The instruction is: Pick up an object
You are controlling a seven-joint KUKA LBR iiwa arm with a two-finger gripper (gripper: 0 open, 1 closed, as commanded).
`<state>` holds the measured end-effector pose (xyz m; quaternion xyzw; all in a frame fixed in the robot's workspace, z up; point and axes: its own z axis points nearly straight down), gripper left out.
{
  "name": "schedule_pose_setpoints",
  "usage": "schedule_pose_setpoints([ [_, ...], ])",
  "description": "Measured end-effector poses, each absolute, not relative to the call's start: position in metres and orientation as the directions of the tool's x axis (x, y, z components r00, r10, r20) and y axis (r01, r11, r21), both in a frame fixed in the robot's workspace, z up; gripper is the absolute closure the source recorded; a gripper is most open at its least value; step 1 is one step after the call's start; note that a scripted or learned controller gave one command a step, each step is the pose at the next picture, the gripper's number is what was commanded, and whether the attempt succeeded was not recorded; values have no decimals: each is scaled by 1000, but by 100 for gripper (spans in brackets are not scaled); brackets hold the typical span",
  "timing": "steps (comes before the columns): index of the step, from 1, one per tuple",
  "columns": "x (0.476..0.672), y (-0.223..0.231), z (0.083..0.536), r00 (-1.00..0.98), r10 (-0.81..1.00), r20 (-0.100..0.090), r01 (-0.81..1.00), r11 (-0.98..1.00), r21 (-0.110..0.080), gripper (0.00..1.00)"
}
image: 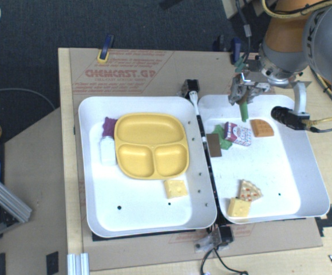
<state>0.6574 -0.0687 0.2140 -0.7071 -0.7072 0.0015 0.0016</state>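
Note:
My gripper (243, 98) hangs over the far left part of the right bin (303, 171). A thin green stick (244, 112) sits upright between its fingers, its lower end just above the bin floor. Below it lie a purple-and-white carton (238, 134), an orange toast piece (262, 128), a brown block (214, 145) and a small green piece (224, 143). Near the front of this bin are a pizza slice (249, 190) and a yellow cheese wedge (238, 208).
The left bin (97, 199) holds a yellow divided plate (151, 145), a purple item (109, 126), a white bottle (107, 151) and a yellow cheese square (176, 188). A black clip (190, 87) sits at the far end of the rims between the bins.

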Motion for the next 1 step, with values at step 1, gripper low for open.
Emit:
schedule_pose_setpoints([
  [1, 659, -72, 236, -1, 1000, -1, 1000, 1, 5, 100],
])
